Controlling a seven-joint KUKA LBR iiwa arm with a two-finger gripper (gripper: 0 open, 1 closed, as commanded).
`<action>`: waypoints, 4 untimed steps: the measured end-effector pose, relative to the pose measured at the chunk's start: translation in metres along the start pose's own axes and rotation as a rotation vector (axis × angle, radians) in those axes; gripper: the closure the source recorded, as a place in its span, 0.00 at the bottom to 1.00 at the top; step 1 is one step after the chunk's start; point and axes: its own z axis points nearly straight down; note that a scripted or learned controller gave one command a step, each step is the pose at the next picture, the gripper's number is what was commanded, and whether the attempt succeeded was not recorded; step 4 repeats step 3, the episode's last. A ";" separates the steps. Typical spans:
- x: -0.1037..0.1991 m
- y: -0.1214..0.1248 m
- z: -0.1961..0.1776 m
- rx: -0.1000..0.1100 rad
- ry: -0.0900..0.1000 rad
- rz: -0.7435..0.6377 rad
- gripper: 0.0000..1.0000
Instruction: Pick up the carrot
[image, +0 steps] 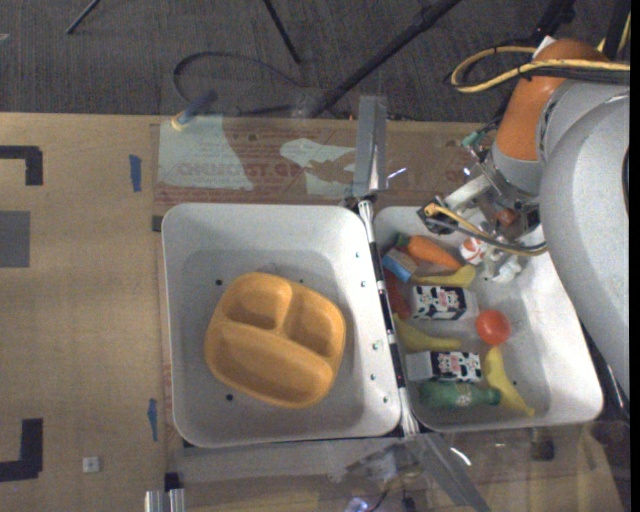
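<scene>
Camera view, right bin (570, 395): carrot (432, 250), orange with a green tip at its left end, lies slantwise in the upper left part, near the divider between the bins. Touching or just beside it: a blue block (399, 264) to the left, a yellow banana (455, 274) below, a cow-print carton (440, 301) under that. Gripper (482, 243) hangs just right of the carrot's thick end, beside a small white-and-red item (471, 247); nothing is seen between the fingers, and whether they are spread or closed cannot be told from here

Step in hand, judged: approach. A sound grasp would close across the carrot's narrow width, near its middle, fingers set either side of the long axis; the banana and block crowd both flanks, so finger room is tight

Open room: bare floor lies along the bin's right side, past the red ball (492, 326). Bin's top wall sits near the carrot. Straight upward is the clearest exit

Left bin (190, 240): holds a yellow tray (275, 338) with compartments; well apart from the work
</scene>
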 end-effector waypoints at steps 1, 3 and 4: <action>-0.017 -0.005 0.077 0.001 -0.001 0.162 0.00; -0.087 -0.097 -0.022 0.004 -0.003 0.210 1.00; -0.087 -0.097 -0.022 0.004 -0.003 0.210 1.00</action>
